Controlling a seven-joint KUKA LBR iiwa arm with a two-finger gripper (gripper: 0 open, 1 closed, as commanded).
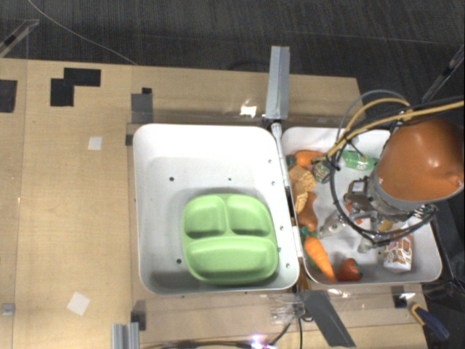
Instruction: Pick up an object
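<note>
My gripper [357,227] hangs low inside the right bin [434,267], mostly hidden under the arm's orange band [421,160] and its cables. Just below and left of it lie an orange carrot [317,257] and a small red fruit [349,269]. A small white carton [399,253] lies to its right. Along the bin's left wall sit a brown piece [308,214], a tan cracker-like piece [301,181] and an orange piece [307,157]. A green bottle [357,162] lies at the back. I see nothing held.
The left bin [156,195] holds a green divided plate [229,237] near its front. A grey post [277,82] stands behind the wall between the bins. Wooden bench surface extends to the left.
</note>
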